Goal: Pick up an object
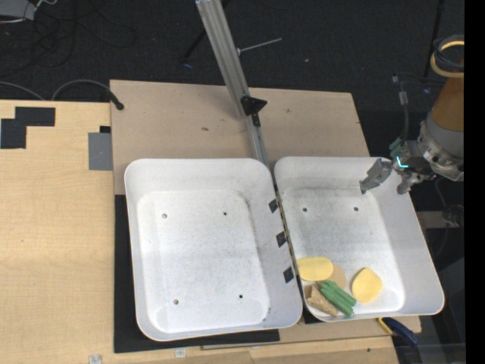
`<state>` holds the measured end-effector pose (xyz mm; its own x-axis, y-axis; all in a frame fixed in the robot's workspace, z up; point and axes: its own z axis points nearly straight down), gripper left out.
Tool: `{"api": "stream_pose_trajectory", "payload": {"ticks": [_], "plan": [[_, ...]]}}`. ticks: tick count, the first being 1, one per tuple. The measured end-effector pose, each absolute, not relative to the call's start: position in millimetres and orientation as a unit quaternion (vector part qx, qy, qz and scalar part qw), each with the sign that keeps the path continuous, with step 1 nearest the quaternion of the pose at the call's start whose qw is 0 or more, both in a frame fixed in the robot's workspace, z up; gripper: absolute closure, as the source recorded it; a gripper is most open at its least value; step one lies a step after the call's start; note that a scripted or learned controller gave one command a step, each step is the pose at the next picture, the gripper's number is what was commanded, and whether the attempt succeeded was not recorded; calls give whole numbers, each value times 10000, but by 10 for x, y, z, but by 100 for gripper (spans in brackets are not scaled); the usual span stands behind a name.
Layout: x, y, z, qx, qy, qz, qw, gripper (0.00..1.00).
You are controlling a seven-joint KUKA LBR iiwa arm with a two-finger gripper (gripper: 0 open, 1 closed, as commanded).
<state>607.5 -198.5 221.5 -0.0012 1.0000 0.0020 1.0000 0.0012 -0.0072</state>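
in the right bin's (394, 226) near corner, yellow, green, tan objects (333, 285); jaws' state unclear

White bins, tan bench, yellow and green items.
Both bins are white: the left bin (198, 249) has faint grey speckling and small dark dots, the right bin (356, 218) the same. In the right bin's near corner, two yellow pieces, one oval (314, 268) and one rounder (367, 285), a green stick-shaped piece (337, 297), and a tan-brown lump (324, 303). Black clips (281, 238) run along the seam between bins. The bench board (189, 123) is tan-brown; the table (53, 241) at left is pale wood with black and grey rectangular patches. The arm (449, 105) shows an orange band over grey; the gripper (394, 174) is grey with a small cyan light. A silver rail (227, 59) crosses a black floor.
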Motion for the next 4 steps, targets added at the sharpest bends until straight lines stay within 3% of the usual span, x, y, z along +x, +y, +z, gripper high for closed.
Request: {"api": "stream_pose_trajectory", "payload": {"ticks": [1, 2, 4], "plan": [[6085, -1983, 2241, -7059, -7083, 10, 12, 0], [6064, -1921, 1608, -7065, -7077, 19, 37, 0], [6069, -1878, 902, -7067, -7075, 10, 16, 0]]}}
